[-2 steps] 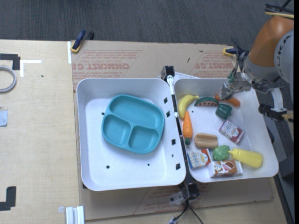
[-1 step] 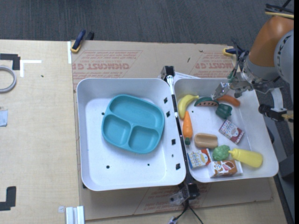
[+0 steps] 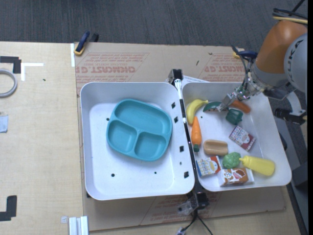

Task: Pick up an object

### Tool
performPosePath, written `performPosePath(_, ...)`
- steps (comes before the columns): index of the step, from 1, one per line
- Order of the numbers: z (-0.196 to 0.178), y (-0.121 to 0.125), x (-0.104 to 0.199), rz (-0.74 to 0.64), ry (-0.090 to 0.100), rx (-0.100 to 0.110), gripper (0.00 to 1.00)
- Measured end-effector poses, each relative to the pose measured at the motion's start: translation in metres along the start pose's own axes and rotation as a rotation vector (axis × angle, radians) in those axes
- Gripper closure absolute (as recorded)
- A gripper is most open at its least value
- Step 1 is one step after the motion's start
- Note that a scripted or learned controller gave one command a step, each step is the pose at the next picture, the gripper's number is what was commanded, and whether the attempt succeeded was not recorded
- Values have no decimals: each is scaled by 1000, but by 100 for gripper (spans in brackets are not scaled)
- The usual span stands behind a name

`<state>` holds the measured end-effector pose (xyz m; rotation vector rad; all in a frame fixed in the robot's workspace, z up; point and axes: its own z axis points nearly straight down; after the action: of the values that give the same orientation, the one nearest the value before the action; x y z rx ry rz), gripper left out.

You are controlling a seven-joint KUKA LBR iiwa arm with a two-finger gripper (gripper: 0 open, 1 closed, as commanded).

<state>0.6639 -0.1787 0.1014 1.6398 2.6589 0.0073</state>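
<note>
The right bin [image 3: 274, 115] holds several toy foods: a yellow banana [image 3: 194, 109], an orange carrot [image 3: 196, 131], a dark green piece [image 3: 234, 116], a hot dog bun [image 3: 215, 147], broccoli [image 3: 232, 159], a yellow bottle [image 3: 258, 165] and a red and white packet [image 3: 242, 137]. My gripper [image 3: 224, 104] reaches down into the far part of this bin. It is just right of the banana and beside the green piece and an orange piece [image 3: 241, 106]. Nothing is visibly lifted.
A teal divided plate [image 3: 139, 129] lies in the left bin [image 3: 93, 146]. Two small cartons [image 3: 209, 166] [image 3: 235, 176] sit at the right bin's near edge. The bins meet at a clipped middle wall [image 3: 182, 131]. Cardboard lies under both bins.
</note>
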Motion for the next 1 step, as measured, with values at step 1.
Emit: performPosePath(1,-10,1,0,2,-1,-3,100)
